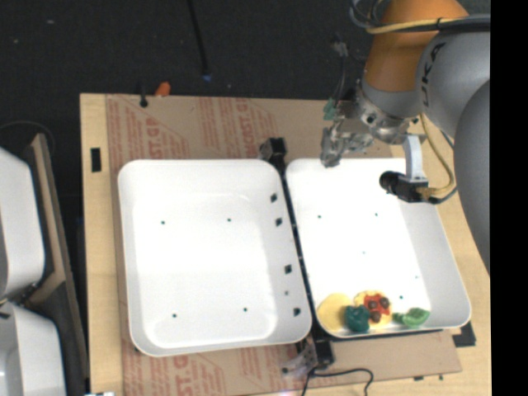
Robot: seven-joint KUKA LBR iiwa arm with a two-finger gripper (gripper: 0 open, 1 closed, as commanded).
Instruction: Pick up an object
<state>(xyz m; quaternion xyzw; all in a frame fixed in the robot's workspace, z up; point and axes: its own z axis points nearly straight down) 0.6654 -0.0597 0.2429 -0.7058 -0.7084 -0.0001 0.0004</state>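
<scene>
Several small objects lie bunched at the near edge of the right bin [429, 254]: a pale yellow piece [332, 309], a teal piece [357, 319], a red and dark piece [377, 303] and a green piece [412, 316]. My gripper [332, 157] hangs over the far left corner of that bin, well away from the objects. Nothing shows between its fingers.
The left bin [132, 221] sits beside the right one, with a black divider strip [289, 238] between them. Both rest on a cardboard sheet [198, 126] on the bench. White equipment [16, 246] stands at the far left.
</scene>
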